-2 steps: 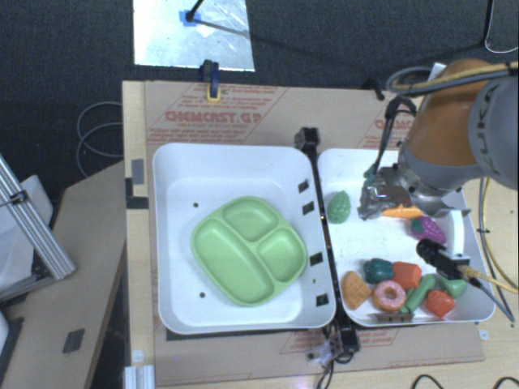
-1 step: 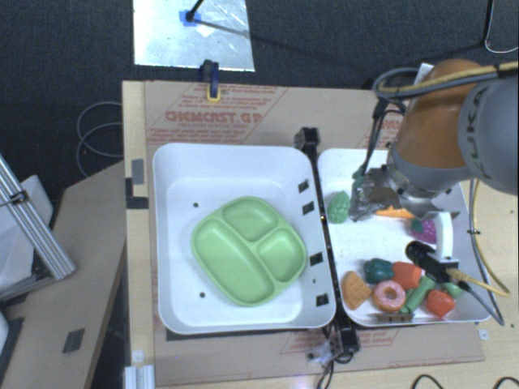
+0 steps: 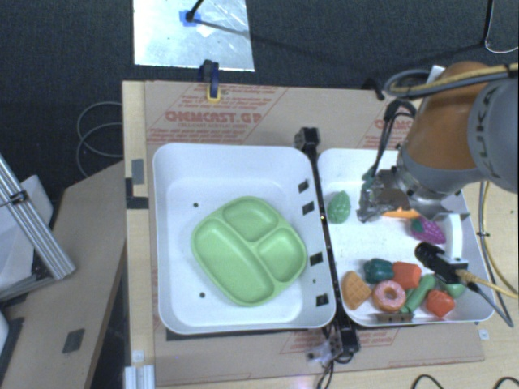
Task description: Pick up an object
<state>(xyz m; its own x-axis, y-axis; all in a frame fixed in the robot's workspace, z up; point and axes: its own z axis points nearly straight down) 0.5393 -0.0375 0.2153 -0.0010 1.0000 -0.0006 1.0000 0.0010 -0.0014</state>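
While the claw (image 3: 370, 205) hangs over the right bin (image 3: 349, 168), grip unreadable, one glossy green three-part plate (image 3: 248, 250) fills the left bin (image 3: 174, 177); roughly nine plastic toy foods (image 3: 397, 286) cluster at right.

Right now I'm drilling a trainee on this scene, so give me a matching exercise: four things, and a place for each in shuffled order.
Things:
1. pale green divided plastic plate
2. pink-iced toy doughnut
3. purple toy grape bunch
4. blue clamp

Places:
A. right bin, near front edge
B. cardboard's far edge, beyond both bins
C. left bin, middle
D. right bin, just under the grey arm's wrist

Pairs: 1-C, 2-A, 3-D, 4-B
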